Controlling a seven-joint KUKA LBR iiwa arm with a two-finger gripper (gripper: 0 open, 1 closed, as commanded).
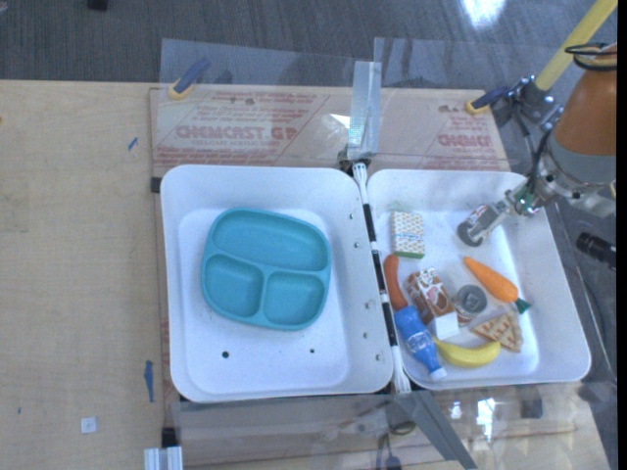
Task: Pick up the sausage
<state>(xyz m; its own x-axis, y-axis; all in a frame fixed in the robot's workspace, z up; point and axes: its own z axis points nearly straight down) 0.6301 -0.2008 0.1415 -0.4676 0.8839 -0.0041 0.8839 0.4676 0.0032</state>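
A robotics lab test station, not a home or kitchen.

The plain wooden bench (69,262) carries two shallow white bins (181,292) fixed side by side at the frame's centre, with clear plastic sheets (265,62) standing behind them over protective paper (245,130) printed with a brand name, held by clamps (186,78) at the upper left and upper right. A grey arm with an orange band (593,116) and trailing cables (534,140) enters at the upper right. The right bin holds toy food (490,277) of bright plastic, the left a teal divided plate (265,267). A polished grey floor (294,8) runs along the top of the frame, reflecting ceiling lights.
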